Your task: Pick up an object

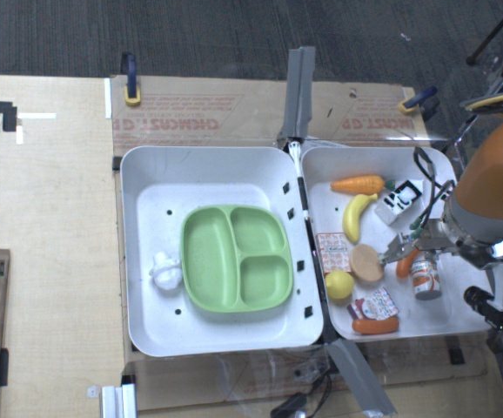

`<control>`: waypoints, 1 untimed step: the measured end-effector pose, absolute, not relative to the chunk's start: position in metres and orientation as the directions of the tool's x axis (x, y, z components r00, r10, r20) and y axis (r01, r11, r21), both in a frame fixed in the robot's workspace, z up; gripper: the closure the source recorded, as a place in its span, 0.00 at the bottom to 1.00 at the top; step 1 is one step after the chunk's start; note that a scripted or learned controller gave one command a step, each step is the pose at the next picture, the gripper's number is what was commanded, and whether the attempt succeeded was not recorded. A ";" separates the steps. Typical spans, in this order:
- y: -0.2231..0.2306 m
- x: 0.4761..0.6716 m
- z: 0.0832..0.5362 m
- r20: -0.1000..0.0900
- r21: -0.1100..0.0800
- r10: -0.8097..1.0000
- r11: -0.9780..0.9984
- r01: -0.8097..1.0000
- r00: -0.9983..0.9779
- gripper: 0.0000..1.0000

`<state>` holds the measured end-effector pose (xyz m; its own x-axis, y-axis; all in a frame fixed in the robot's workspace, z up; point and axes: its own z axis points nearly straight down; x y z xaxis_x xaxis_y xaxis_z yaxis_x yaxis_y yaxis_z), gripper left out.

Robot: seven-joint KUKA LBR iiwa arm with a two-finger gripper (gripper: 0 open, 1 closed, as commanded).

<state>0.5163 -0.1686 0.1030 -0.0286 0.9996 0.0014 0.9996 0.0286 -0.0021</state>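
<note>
Right bin [434, 319] crowded: banana [353, 217], carrot [358, 184], lemon [338, 284], can [425, 278] packed close. Left bin [143, 233] open around green tray [237, 258].

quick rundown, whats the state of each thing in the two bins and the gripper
green tray: flat in the left bin, compartments bare
white object: lying beside the tray's left edge
carrot: lying on its side
banana: lying flat
lemon: resting by the divider
small can: upright
sausage: lying flat
gripper: low in the right bin, nothing seen between its fingers
</note>
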 end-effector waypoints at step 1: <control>-0.169 0.516 0.111 0.002 -0.004 1.000 0.024 1.000 -0.024 1.00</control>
